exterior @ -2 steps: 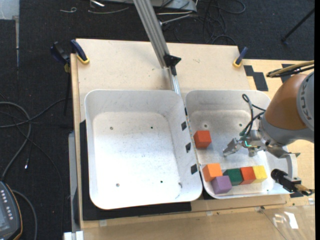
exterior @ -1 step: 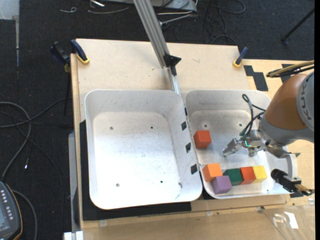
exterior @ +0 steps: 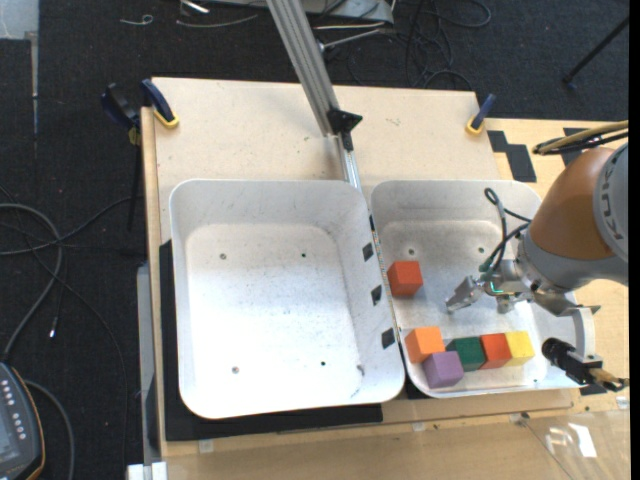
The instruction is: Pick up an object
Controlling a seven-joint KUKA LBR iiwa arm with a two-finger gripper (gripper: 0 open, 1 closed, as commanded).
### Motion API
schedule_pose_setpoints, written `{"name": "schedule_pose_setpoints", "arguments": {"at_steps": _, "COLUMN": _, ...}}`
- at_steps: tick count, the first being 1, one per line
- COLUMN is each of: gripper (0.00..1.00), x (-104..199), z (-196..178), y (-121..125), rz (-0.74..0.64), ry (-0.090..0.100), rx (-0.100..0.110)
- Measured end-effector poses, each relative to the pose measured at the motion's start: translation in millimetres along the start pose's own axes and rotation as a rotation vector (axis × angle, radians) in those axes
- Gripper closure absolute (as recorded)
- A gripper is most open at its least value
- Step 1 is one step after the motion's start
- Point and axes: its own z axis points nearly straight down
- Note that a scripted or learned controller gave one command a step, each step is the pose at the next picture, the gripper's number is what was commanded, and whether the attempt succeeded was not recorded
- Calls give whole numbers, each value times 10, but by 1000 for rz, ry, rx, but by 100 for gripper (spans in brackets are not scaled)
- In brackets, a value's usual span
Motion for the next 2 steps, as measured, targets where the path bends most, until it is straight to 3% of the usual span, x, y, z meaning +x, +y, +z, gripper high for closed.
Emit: {"name": "schedule_pose_setpoints", "arguments": {"at_steps": 2, "gripper": 0, "x": 0, "z": 0, "y": 0, "rz": 0, "ry": 0, "rx": 0}}
